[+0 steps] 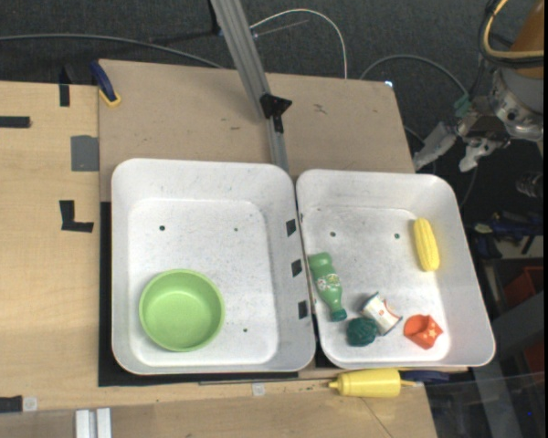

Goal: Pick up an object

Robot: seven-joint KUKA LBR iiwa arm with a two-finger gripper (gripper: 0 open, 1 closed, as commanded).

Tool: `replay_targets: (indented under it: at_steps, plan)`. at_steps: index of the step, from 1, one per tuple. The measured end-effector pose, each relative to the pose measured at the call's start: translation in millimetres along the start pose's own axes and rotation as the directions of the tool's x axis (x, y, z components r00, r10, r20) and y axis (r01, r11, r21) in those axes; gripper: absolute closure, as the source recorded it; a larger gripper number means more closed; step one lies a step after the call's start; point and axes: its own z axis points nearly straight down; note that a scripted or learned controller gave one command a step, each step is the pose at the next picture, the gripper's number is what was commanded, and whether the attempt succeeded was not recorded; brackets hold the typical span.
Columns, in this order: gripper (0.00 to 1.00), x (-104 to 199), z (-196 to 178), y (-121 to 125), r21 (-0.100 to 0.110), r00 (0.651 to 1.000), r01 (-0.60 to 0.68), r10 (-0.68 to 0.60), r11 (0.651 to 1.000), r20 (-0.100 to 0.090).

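- The bench [347, 126] is the largest thing here: a brown board carrying two shallow white bins side by side, with pale wood and dark tape marks to the left and dark floor with loose cables behind.
- The left bin [201, 190] holds a green bowl [182, 309] in its near left corner.
- The right bin [374, 194] holds the pickable clutter: a yellow corn cob [426, 244] near its right wall, a green bottle [328, 286] lying close to its left wall, and a tight cluster of a small white carton [381, 310], a dark green lump [362, 331] and a red piece [423, 330] along the near edge.
- The arm sits at the upper right, outside the bins, and its gripper [479, 135] hovers well apart from every object (too blurred to tell how it is set).
- A yellow bottle [370, 383] lies on the bench just outside the right bin's near rim.
- Likely trouble, in my judgement: the clustered items touch or nearly touch, so a descent there could nudge neighbours or clip two at once; the bottle near the wall leaves little room; the corn cob may roll.
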Motion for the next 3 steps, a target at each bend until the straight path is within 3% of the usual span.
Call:
replay_targets:
  at_steps: [1,3]
  plan:
    - [0.00,0,0,0,0.000,1.000,0.000,0.000,1.000,0.000]
    - [0.00,12,114,-13,0.007,1.000,0.000,0.000,1.000,-0.002]
